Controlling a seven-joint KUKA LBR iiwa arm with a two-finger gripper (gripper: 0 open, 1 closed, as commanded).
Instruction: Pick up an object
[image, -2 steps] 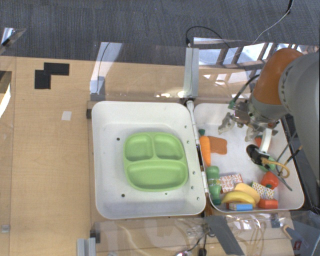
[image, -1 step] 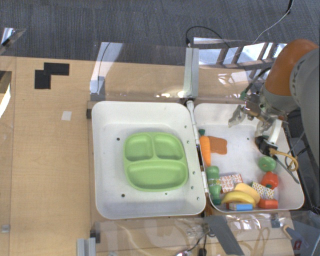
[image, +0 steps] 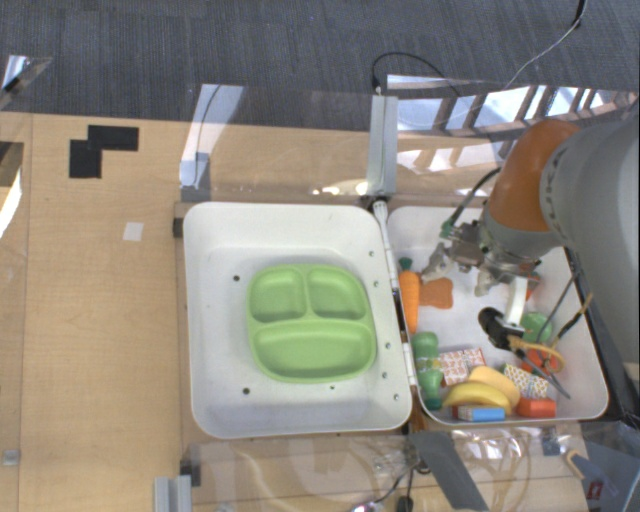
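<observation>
Gripper (image: 480, 265): seen over the back half of the right bin (image: 598, 400); whether released or clenched cannot be told.
Objects for picking: all lodged in the right bin. A carrot (image: 409, 300) is laid along its left wall, and a banana (image: 482, 388) and a red block (image: 537, 407) are crowded at its near edge.
Left bin (image: 205, 400): occupied by a green divided plate (image: 310, 322).
Bench (image: 90, 350): pale wood, marked by black patches (image: 100, 150).
Floor (image: 250, 40): dark grey carpet, seen beyond the bench.

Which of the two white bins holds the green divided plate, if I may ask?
The view's left bin: the green plate lies flat in it, while the right bin holds small toys.
</observation>
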